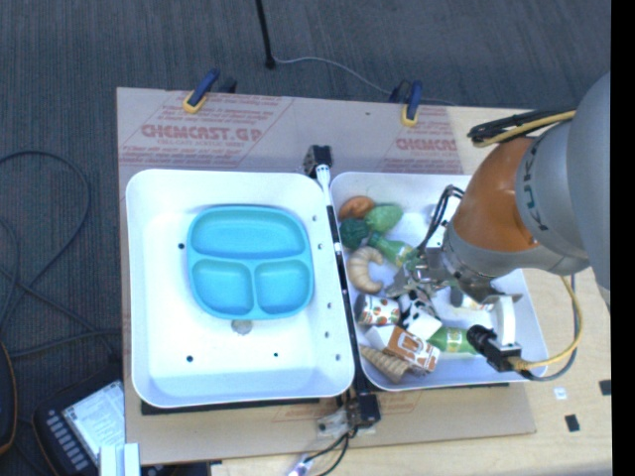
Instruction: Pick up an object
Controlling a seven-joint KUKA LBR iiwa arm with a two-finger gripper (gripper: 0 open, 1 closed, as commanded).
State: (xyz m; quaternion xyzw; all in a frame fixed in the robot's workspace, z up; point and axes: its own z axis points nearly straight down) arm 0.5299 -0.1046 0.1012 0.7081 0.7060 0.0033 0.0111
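Leftward, blue tray (249,274), rightward, jumbled toys (382,266)

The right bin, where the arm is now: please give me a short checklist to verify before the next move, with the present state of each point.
1. Gripper is over the right bin: ok.
2. Objects lie under it, such as the small carton: ok.
3. Fingers open or shut: cannot tell.
4. An object is held: cannot tell.
5. Target stands apart from its neighbours: not ok, the pile is crowded.
6. Blue tray in the left bin is away from the arm: ok.
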